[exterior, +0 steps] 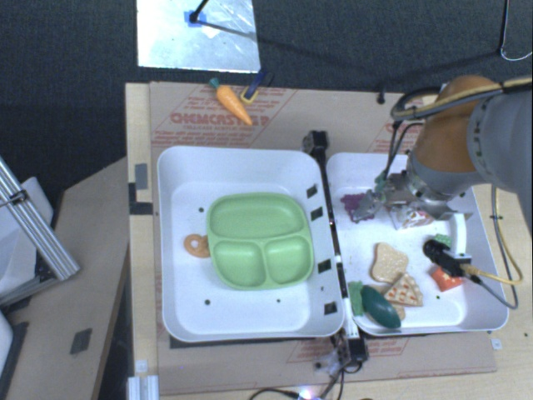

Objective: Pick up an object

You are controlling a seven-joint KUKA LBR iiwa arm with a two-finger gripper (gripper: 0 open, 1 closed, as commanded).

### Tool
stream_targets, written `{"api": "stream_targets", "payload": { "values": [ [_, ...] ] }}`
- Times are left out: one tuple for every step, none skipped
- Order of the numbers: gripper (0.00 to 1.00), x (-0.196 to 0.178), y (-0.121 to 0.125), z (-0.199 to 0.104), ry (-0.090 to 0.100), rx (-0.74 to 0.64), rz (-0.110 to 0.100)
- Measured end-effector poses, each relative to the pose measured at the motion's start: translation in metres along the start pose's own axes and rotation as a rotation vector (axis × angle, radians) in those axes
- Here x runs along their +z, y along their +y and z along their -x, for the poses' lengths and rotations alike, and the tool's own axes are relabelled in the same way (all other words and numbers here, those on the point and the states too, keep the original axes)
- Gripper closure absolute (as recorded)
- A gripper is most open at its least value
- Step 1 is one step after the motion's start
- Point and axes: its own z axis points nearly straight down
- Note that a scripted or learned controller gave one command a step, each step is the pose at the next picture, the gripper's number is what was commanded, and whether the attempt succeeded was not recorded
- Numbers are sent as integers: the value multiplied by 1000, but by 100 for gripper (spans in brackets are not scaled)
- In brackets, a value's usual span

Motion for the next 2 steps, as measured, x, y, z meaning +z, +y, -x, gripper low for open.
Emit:
{"api": "stream_targets", "payload": {
  "values": [
    [0, 45, 0, 0, 0, 0, -1],
    [100, 31, 2, 0, -1, -1, 6]
  ]
}}
